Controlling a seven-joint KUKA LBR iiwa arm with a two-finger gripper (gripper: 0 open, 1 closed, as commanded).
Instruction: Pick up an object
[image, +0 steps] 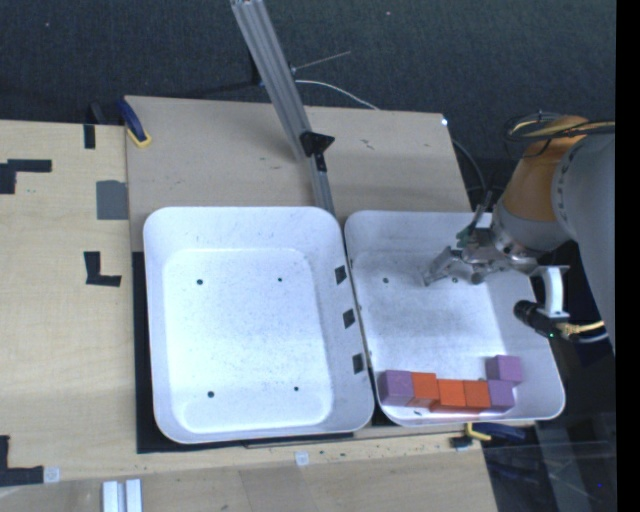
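Gripper (447, 268) hung over right bin (420, 235), upper part, orange and purple blocks (452, 388) sat along its near wall, well apart, left bin (240, 222) alongside.

A pale wooden counter (60, 300) carries two white bins, the left bin (240, 320) beside the right bin (420, 300), with a grey metal rail (280, 80) slanting above them and black tape marks (95, 268) on the left.

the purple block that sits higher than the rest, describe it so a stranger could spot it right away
Start at the right-hand white bin and go to its near edge, where a row of purple and orange blocks lies. The purple block is at the row's right end, set farther back than its neighbours.
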